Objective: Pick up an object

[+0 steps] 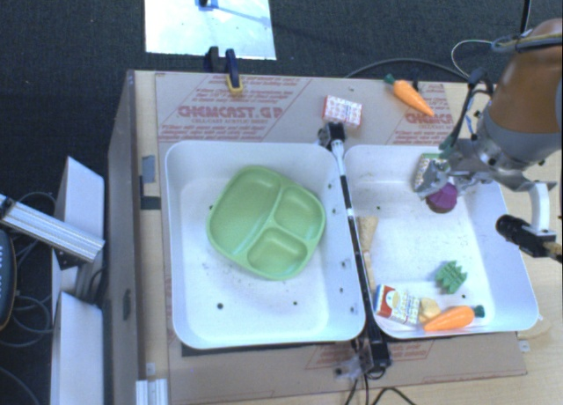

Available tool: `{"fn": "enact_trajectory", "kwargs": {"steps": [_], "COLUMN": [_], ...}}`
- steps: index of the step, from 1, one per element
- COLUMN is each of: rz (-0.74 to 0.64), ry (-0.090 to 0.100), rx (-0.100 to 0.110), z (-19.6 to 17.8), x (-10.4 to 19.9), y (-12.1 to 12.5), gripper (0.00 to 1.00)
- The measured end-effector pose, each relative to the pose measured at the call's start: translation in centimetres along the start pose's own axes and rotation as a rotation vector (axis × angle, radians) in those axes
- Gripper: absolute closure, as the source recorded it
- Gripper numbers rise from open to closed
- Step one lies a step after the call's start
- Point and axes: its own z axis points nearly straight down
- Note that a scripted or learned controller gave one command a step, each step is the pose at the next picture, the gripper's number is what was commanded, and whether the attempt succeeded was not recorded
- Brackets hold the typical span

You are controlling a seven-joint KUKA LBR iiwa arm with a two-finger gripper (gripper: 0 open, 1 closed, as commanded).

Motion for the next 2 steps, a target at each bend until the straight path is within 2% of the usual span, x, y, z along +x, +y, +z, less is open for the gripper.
{"fn": "enact_trajectory", "kwargs": {"steps": [1, 2], "rz": [0.001, 0.001], "ry": [0.001, 0.001], "rx": [0.002, 0.002], "z": [-1.9, -3.5], "x": [5.3, 10.7], "y": [-4.7, -6.8], "gripper": [1.00, 1.00]}}
